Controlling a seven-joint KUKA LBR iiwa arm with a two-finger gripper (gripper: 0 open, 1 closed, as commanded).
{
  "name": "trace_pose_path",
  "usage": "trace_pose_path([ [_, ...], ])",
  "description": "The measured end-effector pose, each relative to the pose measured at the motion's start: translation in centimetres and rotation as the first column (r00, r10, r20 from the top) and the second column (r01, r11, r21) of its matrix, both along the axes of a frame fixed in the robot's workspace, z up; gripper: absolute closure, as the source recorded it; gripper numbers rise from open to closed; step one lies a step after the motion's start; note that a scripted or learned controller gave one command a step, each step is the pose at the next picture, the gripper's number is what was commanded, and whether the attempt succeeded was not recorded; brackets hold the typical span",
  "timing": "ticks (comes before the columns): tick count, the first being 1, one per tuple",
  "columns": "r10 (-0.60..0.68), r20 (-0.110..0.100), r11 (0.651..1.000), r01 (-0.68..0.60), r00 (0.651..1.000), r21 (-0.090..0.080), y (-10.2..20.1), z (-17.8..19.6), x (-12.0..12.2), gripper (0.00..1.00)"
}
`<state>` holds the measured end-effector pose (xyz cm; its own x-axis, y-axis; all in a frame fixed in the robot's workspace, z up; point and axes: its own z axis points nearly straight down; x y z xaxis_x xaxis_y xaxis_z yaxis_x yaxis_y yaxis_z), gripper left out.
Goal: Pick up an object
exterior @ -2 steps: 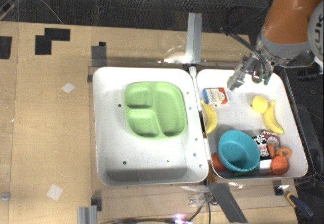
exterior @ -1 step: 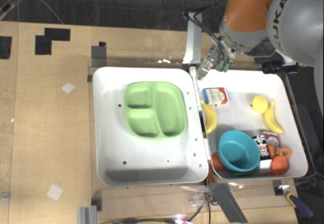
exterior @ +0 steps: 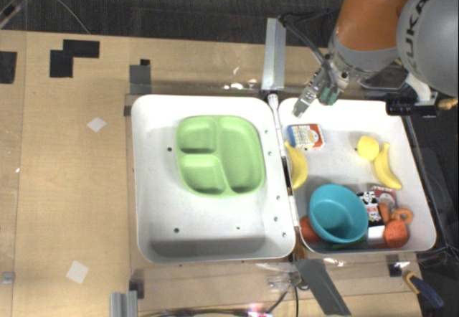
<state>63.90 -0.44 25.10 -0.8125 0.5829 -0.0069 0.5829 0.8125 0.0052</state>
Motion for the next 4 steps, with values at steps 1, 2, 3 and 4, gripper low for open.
trace_pose_path([
  [1, 0.008, 0.009, 1.000, -0.008, 1.000, -0.001, 0.2, 1.3, 0.2, 1.00],
  [2, 0.081, -0.001, 0.997, -0.081, 0.997, -0.002, -6.1, -2.0, -0.8, 1.00],
  [3, -0.099, 0.002, 0.995, 0.099, 0.995, 0.002, -0.7, 2.0, 1.1, 1.00],
  [4, 0.037, 0.000, 0.999, -0.037, 0.999, -0.003, -9.3, 1.2, -2.4, 1.00],
])
